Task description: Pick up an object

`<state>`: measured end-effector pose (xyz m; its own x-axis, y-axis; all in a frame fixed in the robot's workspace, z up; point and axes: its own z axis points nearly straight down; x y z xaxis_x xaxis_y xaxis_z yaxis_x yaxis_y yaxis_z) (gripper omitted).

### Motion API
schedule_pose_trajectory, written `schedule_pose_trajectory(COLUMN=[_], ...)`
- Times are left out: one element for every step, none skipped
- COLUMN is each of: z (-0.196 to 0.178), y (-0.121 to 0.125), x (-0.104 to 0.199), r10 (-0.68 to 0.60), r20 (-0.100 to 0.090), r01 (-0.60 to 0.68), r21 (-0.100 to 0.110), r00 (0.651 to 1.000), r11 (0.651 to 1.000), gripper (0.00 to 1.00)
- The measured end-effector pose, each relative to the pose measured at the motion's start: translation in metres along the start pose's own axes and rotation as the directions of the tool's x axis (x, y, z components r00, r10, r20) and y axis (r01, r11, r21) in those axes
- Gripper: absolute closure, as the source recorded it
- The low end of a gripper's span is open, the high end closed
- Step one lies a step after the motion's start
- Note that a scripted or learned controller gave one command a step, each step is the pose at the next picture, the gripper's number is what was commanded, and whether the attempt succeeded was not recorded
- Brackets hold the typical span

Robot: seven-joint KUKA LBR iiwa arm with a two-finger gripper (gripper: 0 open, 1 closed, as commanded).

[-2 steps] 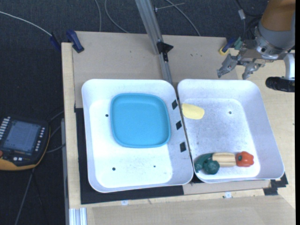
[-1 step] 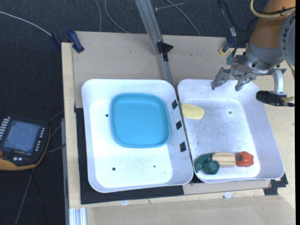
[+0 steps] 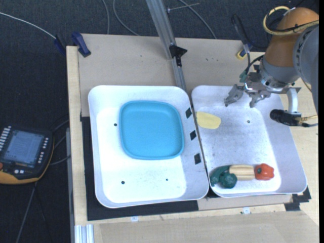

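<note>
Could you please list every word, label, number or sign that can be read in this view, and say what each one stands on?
None can be read.
The handheld pendant on the floor has a lit screen, but its contents are too small and blurred to read.
The blue plate, the white bins and the gripper show no lettering.

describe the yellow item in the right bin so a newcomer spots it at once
Start at the right shallow white bin. Along its left wall, near the far end, lies a flat pale-yellow oval piece, alone. The green, tan and red objects cluster at the near edge.
</note>
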<state>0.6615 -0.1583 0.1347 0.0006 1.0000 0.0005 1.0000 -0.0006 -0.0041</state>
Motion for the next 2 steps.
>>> schedule_pose_trajectory(z=[0.041, 0.028], y=[-0.001, 0.001], x=[0.000, 0.000], r10=[-0.001, -0.001], r20=[0.000, 0.001], r01=[0.001, 0.001], r21=[-0.001, -0.006], r00=[1.000, 1.000], r11=[1.000, 1.000], gripper=[0.00, 1.00])
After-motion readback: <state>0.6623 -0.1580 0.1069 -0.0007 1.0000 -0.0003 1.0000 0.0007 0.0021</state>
